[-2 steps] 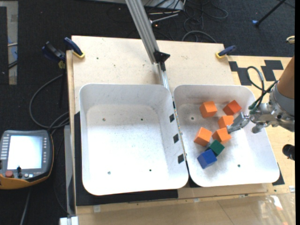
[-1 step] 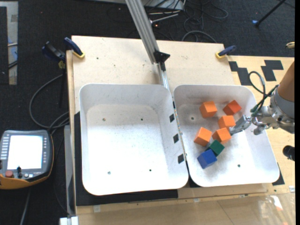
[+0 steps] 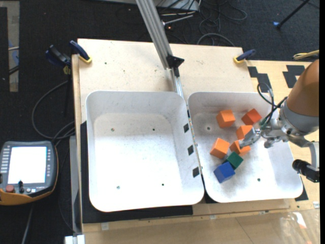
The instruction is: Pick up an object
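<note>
A: Where are the objects you could take?

B: All in the right bin (image 3: 284, 187). A cluster of orange cubes: one at the upper left (image 3: 226, 118), one at the upper right (image 3: 251, 117), one in the middle (image 3: 244, 131), a larger one lower left (image 3: 220, 148), and a small one (image 3: 238, 147) right under my pincer (image 3: 251, 139). Just below that sit a green cube (image 3: 235, 160) and a blue cube (image 3: 224, 172), touching each other.

A: Is your pincer closed on anything?

B: I cannot tell. It sits low among the middle and small orange cubes, and its tips blend into them.

A: What could go wrong?

B: The cubes are packed close. My judgement is that a tip could land on a cube's top or wedge between two neighbours, shoving them aside instead of gripping one. The green cube beside the small orange one could also get nudged.

A: And around it?

B: The left bin (image 3: 137, 151) lies beside it on the tabletop (image 3: 127, 65), and a teach pendant (image 3: 26, 172) lies off to the left.

A: Any writing?

B: None I can read; the pendant screen shows blank white.
</note>
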`<state>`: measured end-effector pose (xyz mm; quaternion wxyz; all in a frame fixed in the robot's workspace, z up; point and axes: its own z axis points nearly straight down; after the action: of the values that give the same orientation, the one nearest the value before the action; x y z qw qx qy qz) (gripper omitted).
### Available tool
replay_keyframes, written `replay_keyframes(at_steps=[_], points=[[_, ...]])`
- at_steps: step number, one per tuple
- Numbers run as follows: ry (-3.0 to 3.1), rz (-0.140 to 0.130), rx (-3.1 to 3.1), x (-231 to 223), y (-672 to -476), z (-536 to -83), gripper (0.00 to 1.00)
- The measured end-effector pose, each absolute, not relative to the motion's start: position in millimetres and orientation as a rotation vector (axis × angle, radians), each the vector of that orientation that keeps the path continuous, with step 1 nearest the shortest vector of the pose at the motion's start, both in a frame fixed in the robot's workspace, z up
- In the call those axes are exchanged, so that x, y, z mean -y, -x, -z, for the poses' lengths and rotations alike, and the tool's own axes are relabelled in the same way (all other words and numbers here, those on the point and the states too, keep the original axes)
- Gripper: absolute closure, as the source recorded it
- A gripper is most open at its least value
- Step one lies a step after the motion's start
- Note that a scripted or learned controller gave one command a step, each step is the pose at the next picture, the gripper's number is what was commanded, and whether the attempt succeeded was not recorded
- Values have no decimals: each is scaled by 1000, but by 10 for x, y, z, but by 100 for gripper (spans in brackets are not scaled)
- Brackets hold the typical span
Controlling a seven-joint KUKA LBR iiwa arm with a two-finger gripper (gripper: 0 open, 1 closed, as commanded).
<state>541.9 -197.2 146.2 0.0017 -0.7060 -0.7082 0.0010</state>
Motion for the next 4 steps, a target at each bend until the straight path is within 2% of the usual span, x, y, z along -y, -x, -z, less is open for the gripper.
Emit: replay_keyframes(at_steps=[1, 2, 3, 4], points=[[2225, 1, 2222, 1901, -5587, -1134, 0], [2222, 0, 2222, 1897, -5590, -1210, 100], [2209, 6, 2233, 1016, -6001, -1091, 100], [2213, 11, 2232, 289, -5676, -1994, 100]])
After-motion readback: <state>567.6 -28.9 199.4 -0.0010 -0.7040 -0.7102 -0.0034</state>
